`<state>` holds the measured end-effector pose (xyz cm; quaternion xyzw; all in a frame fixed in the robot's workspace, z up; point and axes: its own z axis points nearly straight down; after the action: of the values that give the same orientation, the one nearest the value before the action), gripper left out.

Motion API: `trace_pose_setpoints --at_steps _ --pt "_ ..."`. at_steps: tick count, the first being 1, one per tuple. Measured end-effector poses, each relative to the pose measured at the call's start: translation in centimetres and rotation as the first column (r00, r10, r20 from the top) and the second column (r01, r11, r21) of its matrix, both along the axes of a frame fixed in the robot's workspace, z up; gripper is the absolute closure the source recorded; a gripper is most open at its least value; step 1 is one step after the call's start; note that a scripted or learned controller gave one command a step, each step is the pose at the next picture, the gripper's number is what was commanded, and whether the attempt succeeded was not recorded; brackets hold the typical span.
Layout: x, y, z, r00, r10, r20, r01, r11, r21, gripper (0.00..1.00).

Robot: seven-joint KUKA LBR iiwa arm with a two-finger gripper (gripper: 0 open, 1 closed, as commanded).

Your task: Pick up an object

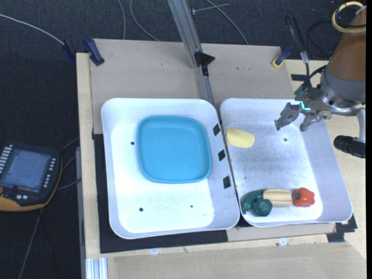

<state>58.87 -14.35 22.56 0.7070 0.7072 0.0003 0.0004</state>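
Arm (347, 51): cut off by the right and top edges; only the orange band and wrist section are in frame. Gripper (295, 118): 2 fingers spread, tips too small to tell any pad detail. Green object (257, 204), tan piece (278, 197) and red piece (303, 197) touch in 1 row in the right bin (325, 156); whether they are joined cannot be told. Handheld screen (26, 173): cut by the left edge, display unreadable.
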Motion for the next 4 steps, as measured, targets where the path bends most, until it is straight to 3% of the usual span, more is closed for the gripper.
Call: trace_pose_setpoints --at_steps 1,3,4 --pt "0.0 0.0 0.0 1.000 0.000 0.000 0.000 1.000 0.000 0.00" --pt "-0.4 0.9 -11.2 1.000 0.000 -0.005 0.000 1.000 0.001 0.00" --pt "-0.4 0.9 -13.1 1.000 0.000 -0.002 0.000 1.000 0.000 0.00"
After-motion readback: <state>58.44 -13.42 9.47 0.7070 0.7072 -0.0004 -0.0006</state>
